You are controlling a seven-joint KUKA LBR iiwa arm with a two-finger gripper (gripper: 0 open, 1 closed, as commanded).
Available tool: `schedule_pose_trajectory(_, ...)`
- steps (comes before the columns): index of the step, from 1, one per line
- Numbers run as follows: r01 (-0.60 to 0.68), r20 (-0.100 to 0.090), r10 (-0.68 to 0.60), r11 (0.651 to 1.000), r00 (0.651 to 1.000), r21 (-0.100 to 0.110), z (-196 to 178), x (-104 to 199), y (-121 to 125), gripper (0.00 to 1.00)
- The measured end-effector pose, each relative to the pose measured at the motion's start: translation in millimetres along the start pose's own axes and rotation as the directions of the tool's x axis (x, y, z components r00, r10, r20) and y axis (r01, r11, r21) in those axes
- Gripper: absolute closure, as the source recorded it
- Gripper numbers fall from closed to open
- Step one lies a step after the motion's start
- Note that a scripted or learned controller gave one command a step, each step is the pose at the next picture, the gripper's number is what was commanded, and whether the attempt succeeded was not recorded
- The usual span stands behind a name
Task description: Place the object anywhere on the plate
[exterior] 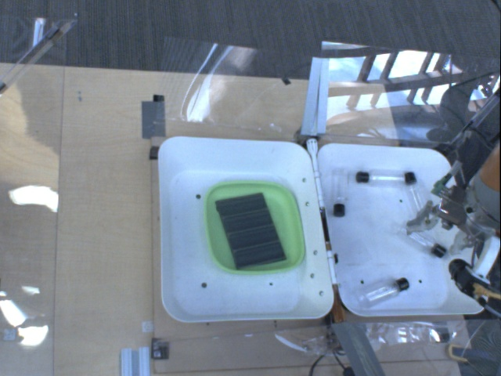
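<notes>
At the right bin's [356, 284] near edge, around five o'clock, a clear vial [385, 291] with a black cap lies slantwise, cap toward the arm. The gripper [445, 214] hovers at three o'clock; whether it is released or clenched I cannot tell. The green plate [291, 210], bearing a dark ridged block [250, 230], sits toward nine o'clock in the left bin [184, 210]. Farthest, another capped vial [383, 178] lies crosswise.
</notes>
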State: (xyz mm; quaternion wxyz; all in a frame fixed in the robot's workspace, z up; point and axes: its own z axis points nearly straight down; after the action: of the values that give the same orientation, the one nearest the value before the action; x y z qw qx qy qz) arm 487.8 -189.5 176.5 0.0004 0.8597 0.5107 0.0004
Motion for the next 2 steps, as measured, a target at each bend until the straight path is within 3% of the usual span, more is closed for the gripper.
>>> schedule_pose_trajectory(1, -0.015, -0.001, 0.015, 1.0, 1.0, -0.004, -32.0, -0.8, 1.5, 0.0)
schedule_pose_trajectory(2, -0.057, -0.002, 0.057, 0.998, 0.998, -0.005, -82.0, 41.0, -21.0, 0.0)
